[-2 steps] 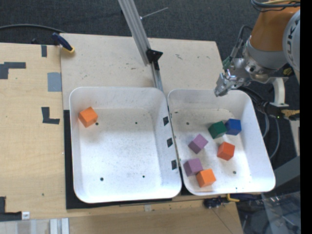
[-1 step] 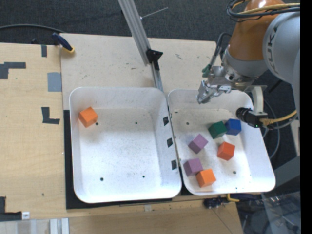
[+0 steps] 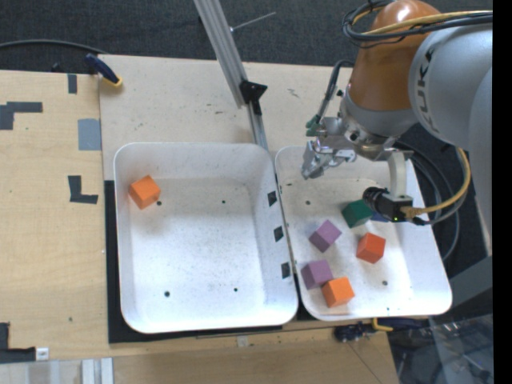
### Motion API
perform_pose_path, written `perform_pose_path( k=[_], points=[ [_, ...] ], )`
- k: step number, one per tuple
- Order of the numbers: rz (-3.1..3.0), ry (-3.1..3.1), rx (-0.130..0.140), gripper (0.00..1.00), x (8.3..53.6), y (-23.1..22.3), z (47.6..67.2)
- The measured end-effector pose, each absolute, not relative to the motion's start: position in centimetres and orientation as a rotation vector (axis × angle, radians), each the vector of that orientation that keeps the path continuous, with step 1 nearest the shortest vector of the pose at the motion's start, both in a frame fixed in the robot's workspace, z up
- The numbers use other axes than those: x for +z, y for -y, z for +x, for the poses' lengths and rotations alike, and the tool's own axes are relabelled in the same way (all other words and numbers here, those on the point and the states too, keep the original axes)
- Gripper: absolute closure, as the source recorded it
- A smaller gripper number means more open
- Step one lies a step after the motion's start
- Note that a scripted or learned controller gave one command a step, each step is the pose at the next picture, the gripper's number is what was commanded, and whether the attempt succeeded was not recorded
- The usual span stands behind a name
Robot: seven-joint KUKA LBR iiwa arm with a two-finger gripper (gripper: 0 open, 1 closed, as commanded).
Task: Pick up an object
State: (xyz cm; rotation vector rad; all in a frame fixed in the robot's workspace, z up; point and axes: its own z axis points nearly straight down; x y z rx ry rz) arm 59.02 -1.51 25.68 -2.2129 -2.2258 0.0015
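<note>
My gripper (image 3: pixel 314 168) hangs over the far left corner of the right bin (image 3: pixel 436 282), with nothing visible in it. In that bin lie a green block (image 3: pixel 357 213), a purple cube (image 3: pixel 326 235), a red cube (image 3: pixel 370 248), a second purple cube (image 3: pixel 317 273) and an orange cube (image 3: pixel 338 291). All of them sit nearer the front than the gripper; the green block is the closest, to its lower right. A lone orange cube (image 3: pixel 145 190) rests at the far left of the left bin (image 3: pixel 120 238).
A slanted metal pole (image 3: pixel 222 42) runs from the top down to the ridge between the bins. Black and yellow cables (image 3: pixel 448 202) loop along the right bin's far right side. A blue-and-yellow tool (image 3: pixel 105 70) lies on the bench at upper left.
</note>
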Motion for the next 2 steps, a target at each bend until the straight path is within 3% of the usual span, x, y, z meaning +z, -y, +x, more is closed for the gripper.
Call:
perform_pose_path(
  k=[2],
  points=[
    [-2.209,2.228,0.001,1.00,24.1,-10.0,56.2]
  ],
)
